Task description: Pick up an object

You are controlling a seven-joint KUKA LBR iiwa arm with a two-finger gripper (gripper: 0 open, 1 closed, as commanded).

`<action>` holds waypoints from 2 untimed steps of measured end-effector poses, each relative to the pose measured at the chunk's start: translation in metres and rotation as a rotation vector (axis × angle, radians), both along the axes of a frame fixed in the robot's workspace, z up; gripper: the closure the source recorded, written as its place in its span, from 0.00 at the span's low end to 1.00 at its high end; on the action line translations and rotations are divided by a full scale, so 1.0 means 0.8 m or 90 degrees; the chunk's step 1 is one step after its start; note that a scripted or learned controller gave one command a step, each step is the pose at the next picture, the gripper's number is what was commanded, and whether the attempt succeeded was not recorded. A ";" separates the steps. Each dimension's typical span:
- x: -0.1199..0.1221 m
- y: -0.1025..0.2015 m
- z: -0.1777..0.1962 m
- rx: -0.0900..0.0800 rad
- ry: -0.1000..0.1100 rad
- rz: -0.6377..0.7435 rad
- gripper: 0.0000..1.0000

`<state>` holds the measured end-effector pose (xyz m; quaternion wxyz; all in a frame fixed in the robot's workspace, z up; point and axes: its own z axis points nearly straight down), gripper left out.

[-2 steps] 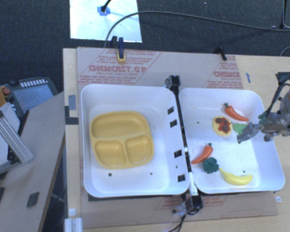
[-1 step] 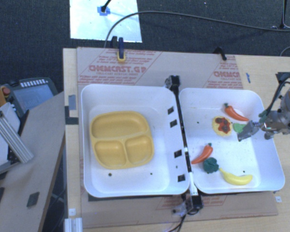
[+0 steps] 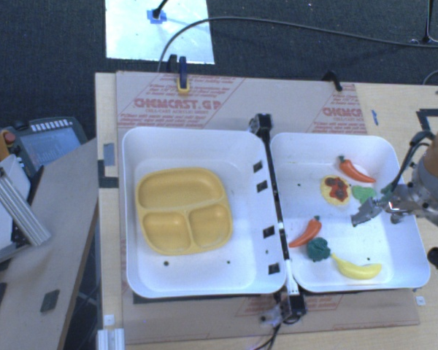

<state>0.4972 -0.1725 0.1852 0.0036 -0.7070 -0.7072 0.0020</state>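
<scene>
Camera view, looking down: my gripper (image 3: 376, 211) hangs over the right bin (image 3: 403, 162), fingers apart, nothing between them. I am low, at the 3 o'clock side of the toy cluster, so any piece is a short drop away. Candidates: pizza slice (image 3: 335, 189) and green leaf (image 3: 363, 193) at my 10 o'clock, orange carrot (image 3: 356, 170) at 11, banana (image 3: 358, 269) at 6, chili (image 3: 306, 232) and broccoli (image 3: 318, 249) at 8. Leaf lies nearest; likely target. Yellow tray (image 3: 182, 210) sits alone in the left bin (image 3: 197, 143).
</scene>
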 end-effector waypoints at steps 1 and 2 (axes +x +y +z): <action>-0.005 0.000 -0.058 0.001 0.000 0.000 0.00; -0.006 0.000 -0.128 0.001 0.000 0.000 0.00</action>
